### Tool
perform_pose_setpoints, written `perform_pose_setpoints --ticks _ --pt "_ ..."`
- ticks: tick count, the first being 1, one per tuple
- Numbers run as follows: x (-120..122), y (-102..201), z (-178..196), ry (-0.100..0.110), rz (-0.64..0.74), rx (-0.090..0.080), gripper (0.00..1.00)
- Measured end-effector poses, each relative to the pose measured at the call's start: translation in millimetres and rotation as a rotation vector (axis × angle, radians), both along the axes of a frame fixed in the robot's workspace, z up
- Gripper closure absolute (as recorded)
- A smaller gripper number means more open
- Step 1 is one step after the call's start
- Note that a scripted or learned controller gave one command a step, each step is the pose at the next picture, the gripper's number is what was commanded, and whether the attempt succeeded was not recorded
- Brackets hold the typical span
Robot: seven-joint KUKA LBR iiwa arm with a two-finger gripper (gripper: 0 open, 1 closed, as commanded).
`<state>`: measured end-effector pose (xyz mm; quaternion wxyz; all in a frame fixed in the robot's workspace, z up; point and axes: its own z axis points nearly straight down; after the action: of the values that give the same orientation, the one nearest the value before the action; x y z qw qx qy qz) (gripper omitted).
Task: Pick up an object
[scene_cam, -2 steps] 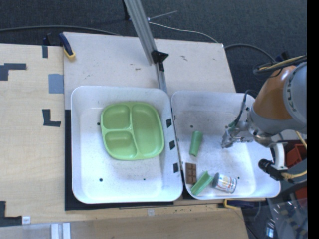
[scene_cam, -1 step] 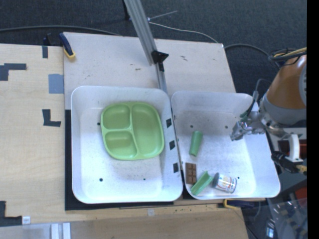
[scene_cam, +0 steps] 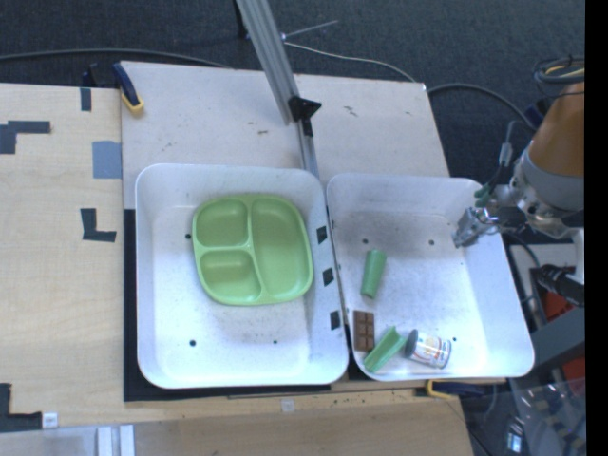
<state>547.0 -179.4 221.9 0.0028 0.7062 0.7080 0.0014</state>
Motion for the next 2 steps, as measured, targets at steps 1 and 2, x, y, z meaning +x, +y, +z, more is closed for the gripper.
perform_pose_setpoints --ticks 1,2 --pt "-0.4 -8.4 46.8 0.002 -0.001 0.000 1.00" --pt "6.2 39.9 48.4 0.006 0.003 0.003 1.00"
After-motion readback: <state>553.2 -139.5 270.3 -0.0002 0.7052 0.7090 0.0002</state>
